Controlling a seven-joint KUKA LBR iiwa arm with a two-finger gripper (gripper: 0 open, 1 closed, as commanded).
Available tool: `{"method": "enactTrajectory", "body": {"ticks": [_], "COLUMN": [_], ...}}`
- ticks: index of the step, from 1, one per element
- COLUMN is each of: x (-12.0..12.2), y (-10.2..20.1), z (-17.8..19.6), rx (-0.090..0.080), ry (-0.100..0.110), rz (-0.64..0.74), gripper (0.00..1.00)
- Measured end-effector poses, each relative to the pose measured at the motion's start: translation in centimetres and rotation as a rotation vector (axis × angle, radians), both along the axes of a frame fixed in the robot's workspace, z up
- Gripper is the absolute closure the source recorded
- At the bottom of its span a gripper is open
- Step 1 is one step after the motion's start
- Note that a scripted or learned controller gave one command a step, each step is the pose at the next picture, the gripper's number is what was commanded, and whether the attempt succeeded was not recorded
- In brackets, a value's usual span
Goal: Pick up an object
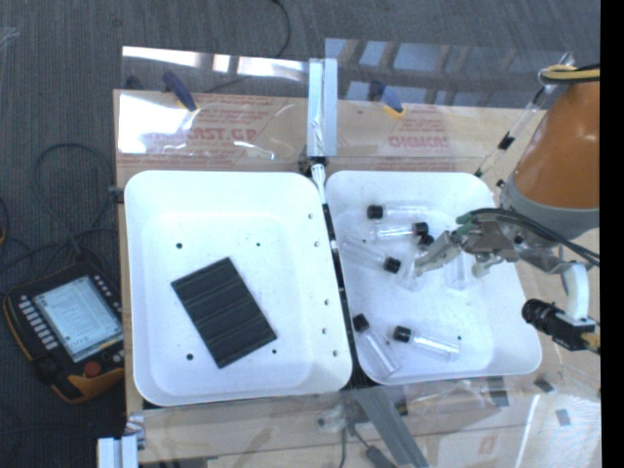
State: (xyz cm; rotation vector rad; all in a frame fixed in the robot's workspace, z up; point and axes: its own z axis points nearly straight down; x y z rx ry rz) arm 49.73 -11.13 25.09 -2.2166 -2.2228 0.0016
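Vials (425, 340) in right bin (507, 359), black pad (223, 311) in left

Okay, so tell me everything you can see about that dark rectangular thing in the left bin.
The dark slab is a flat, near-black rectangle with faint ridges or bands running across its face, matte, possibly rubber or plastic. It lies flat on the floor of the left bin, turned at a diagonal, sitting in the bin's lower middle part. Nothing rests on it or touches it apart from the bin floor, and it is well away from the gripper, which is over the right bin.
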Motion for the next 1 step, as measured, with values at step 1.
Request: {"method": "enactTrajectory", "body": {"ticks": [1], "x": [8.23], "y": [-2.84], "z": [-5.55], "rx": [0.000], "ry": [0.000], "rz": [-0.044], "gripper": [0.00]}}
